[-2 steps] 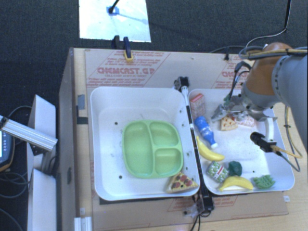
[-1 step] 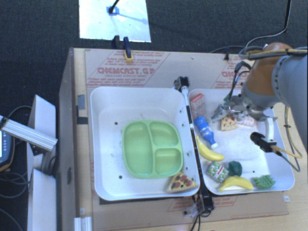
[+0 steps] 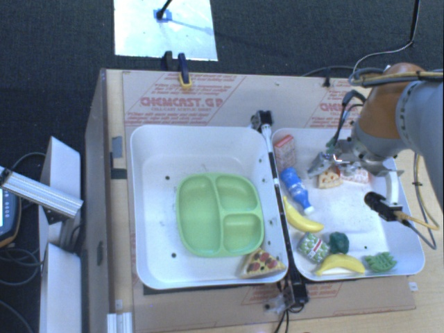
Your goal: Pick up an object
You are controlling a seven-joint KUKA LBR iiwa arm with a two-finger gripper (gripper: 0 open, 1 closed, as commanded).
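Observation:
My gripper [image 3: 331, 162] hangs low over the far part of the right bin [image 3: 388, 236], just above a small yellow-and-white wedge toy [image 3: 329, 180]. A pink-and-white item [image 3: 356, 176] lies right of the wedge, partly under the wrist. Also in this bin are a small carton [image 3: 284, 149], a blue bottle [image 3: 296, 189], two yellow bananas [image 3: 302, 218] [image 3: 340, 263], a green-and-white packet [image 3: 313, 246], a dark green broccoli piece [image 3: 338, 241] and a leafy green piece [image 3: 380, 261]. Nothing visibly sits in the gripper.
The left bin [image 3: 152, 186] holds a green divided plate [image 3: 220, 214] and a pizza slice [image 3: 261, 262] at its near right corner. A divider wall [image 3: 275, 186] separates the bins. A black fitting with a yellow wire [image 3: 386, 208] juts from the arm over the right bin.

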